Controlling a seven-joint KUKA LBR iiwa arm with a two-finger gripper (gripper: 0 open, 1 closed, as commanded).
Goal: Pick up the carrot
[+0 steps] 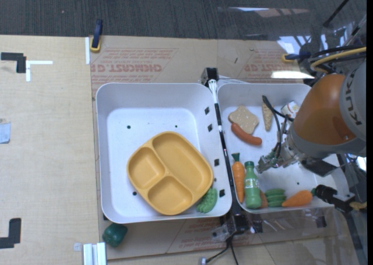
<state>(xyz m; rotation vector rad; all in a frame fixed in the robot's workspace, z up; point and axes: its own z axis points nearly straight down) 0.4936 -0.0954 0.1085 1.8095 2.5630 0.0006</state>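
An orange carrot with a green top (238,179) lies lengthwise against the left wall of the right bin (303,92), beside a green bottle (252,186). A second carrot-like orange piece (298,198) rests at that bin's front right. My gripper (270,161) hangs low over the middle of the right bin, a short way right of the first carrot and above the bottle. Nothing is visibly held in it.
The right bin also holds a bread slice (243,119), a red sausage (247,134), green pods (274,194) and a tan stick (267,116). In the left bin (116,141) lie a yellow divided plate (169,172) and a green vegetable (207,200). A green pepper (115,233) sits outside.
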